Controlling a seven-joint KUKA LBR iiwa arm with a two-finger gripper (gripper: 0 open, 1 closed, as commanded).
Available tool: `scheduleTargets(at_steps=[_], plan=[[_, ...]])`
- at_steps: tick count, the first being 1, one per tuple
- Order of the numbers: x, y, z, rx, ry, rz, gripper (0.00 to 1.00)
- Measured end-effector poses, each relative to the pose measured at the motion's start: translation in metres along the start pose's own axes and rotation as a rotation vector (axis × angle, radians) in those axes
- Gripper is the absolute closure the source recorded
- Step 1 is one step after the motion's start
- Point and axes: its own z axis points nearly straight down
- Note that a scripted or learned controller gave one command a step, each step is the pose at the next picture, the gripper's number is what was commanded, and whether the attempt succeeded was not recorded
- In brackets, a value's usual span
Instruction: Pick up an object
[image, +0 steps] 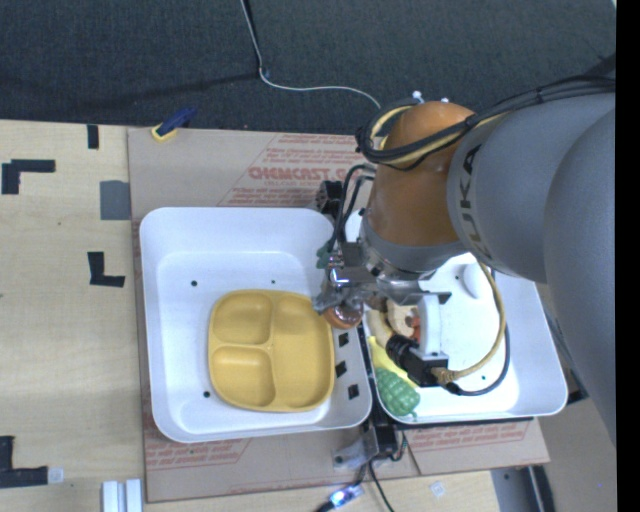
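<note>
arm (560, 170): bulky grey links | orange band (415, 180) | black and yellow cables looped at wrist

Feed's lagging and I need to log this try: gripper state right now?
Gripper: cannot be told; it sits low over the divide between the two shallow white bins.

A: that yellow divided tray (270, 350) in the left bin (175, 300) looks like smooth matt plastic, bin itself glossy white plastic.

B: yep, and under the bins it's plain brown printed cardboard (250, 175), dull. Arm's orange band (425, 180) above the tray has a satin sheen, grey shell (560, 170) smooth.
</note>
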Motion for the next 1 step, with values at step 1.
scheduleTargets(at_steps=[1], plan=[[-0.0088,0.0024,0.0053,0.003,-0.001,0.000,1.00]])
